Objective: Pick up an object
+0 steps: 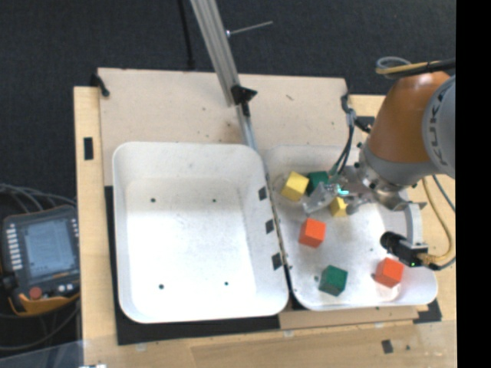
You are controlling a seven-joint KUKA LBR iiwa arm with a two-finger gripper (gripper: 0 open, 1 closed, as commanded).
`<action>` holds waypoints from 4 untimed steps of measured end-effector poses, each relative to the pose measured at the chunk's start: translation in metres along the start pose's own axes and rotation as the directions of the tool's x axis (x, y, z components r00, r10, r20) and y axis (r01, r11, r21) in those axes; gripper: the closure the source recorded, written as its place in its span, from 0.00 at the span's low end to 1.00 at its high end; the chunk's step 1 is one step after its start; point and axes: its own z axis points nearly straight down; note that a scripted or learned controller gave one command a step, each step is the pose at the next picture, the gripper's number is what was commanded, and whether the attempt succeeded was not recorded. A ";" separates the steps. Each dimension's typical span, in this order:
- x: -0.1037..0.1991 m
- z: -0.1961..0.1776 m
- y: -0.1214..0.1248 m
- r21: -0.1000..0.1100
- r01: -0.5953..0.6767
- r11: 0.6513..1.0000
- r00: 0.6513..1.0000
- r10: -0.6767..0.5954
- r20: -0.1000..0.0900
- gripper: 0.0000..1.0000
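Note:
In the right bin [360,297] lie several small blocks: a yellow cube [294,185], an orange cube [311,232], a green cube [333,280] and an orange-red cube [389,271] near the right rim. My gripper [325,195] reaches in from the right, low over the bin's upper part. A dark green block [318,181] sits just behind it and a small yellow block [338,205] lies right at the fingers. Whether anything is gripped between them cannot be made out.
The left bin [192,228] sits beside the right one on the wooden bench. A slanted metal rail [219,44] runs from the top down to the bins' junction. A control pendant [42,251] lies off the bench's left edge.

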 end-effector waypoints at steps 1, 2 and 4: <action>-0.001 -0.002 0.001 -0.005 -0.003 1.000 1.000 0.003 0.001 0.00; -0.010 0.044 -0.002 0.000 -0.003 1.000 1.000 0.003 0.002 0.00; -0.012 0.083 -0.001 -0.009 -0.011 1.000 1.000 0.011 0.001 1.00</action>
